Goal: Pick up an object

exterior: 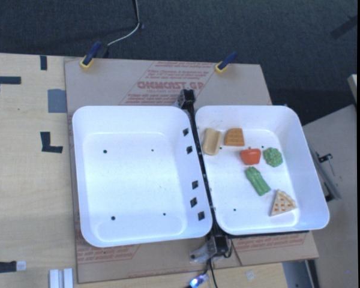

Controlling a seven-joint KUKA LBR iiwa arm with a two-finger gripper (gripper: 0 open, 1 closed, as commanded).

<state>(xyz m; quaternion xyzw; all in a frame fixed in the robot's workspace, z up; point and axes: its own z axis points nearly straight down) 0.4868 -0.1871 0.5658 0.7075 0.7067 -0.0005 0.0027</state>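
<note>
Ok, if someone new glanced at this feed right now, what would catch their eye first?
Probably the little cluster of coloured toy foods in the right bin: a red tomato beside green broccoli, with a green pickle just below them. Around those sit a tan bread piece by the divider, an orange waffle, and a triangular waffle slice near the bin's front. Next door, the left bin reads as a big white blank.

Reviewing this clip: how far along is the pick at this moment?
Nothing looks done yet. All six toy foods lie in the right bin: tan roll, orange waffle, red pepper, green broccoli, green pickle and waffle wedge. Nothing is in hand. The whole pick remains: approach, grasp, lift.
</note>
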